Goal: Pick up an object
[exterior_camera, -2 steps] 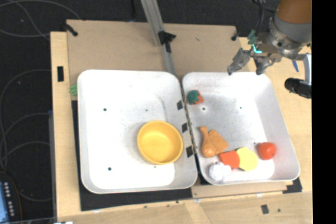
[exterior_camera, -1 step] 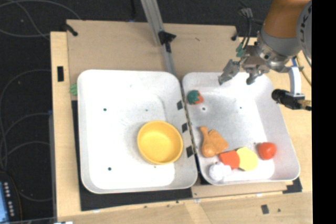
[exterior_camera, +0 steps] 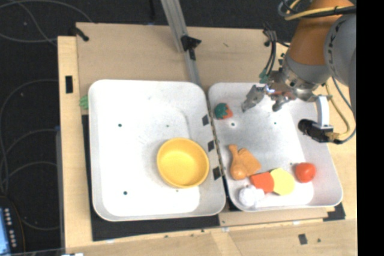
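My gripper (exterior_camera: 264, 102) hangs over the back part of the right bin (exterior_camera: 273, 129), fingers spread open with nothing between them. A small green and red ball (exterior_camera: 222, 110) lies to its left near the bin's back left corner. Along the front of the right bin lie an orange pear-shaped toy (exterior_camera: 242, 163), an orange-red block (exterior_camera: 262, 181), a yellow piece (exterior_camera: 283, 181), a red tomato-like ball (exterior_camera: 305, 171) and a white object (exterior_camera: 249, 195). A yellow bowl (exterior_camera: 182, 162) sits in the left bin (exterior_camera: 132, 123).
A metal pole (exterior_camera: 174, 9) slants up from between the bins at the back. A black cable connector (exterior_camera: 312, 128) hangs by the right bin's right wall. The wooden bench (exterior_camera: 132, 54) surrounds both bins.
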Robot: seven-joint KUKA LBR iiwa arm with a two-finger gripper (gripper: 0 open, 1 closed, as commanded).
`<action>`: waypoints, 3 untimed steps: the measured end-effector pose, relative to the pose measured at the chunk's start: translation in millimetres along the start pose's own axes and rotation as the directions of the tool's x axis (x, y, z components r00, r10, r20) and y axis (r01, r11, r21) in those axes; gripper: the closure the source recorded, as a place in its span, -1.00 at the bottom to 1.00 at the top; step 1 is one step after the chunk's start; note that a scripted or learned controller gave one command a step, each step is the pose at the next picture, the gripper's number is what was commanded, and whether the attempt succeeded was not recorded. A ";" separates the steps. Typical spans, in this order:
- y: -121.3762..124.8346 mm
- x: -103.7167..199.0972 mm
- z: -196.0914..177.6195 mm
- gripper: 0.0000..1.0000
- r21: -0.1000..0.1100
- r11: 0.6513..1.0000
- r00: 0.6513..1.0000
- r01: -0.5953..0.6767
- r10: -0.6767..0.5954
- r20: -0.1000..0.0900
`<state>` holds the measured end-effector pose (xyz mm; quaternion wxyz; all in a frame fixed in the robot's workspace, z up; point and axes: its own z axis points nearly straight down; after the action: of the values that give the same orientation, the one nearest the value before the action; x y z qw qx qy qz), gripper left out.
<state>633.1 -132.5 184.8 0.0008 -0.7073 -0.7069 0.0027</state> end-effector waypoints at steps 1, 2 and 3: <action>2.5 1.0 43.0 -1.00 -0.001 1.000 1.000 -0.001 0.001 0.000; 4.3 0.5 28.7 1.00 -0.009 1.000 1.000 -0.003 0.003 -0.001; 15.0 3.7 -26.3 1.00 -0.012 1.000 1.000 0.004 -0.004 -0.002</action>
<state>648.3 -128.7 211.0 -0.0025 -0.7057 -0.7085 -0.0022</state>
